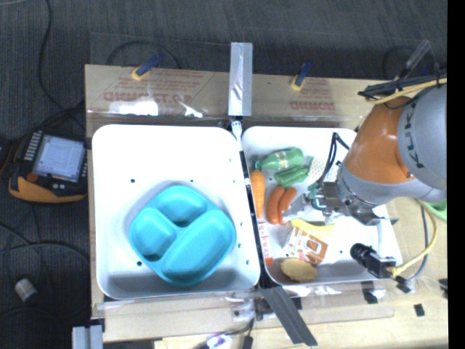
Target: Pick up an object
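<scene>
Toy hot dog [281, 203] lying in the right bin [378, 249], centre-right of frame, just beside a carrot [258, 192], below a green vegetable toy [285, 162]. Probably light, stiff plastic, smooth and slippery; best pinched across its narrow middle. Gripper [322, 198] low just right of it, above a yellow banana [311, 226]; jaw state not discernible. Blue divided plate [182, 231] in the left bin [116, 151].
</scene>
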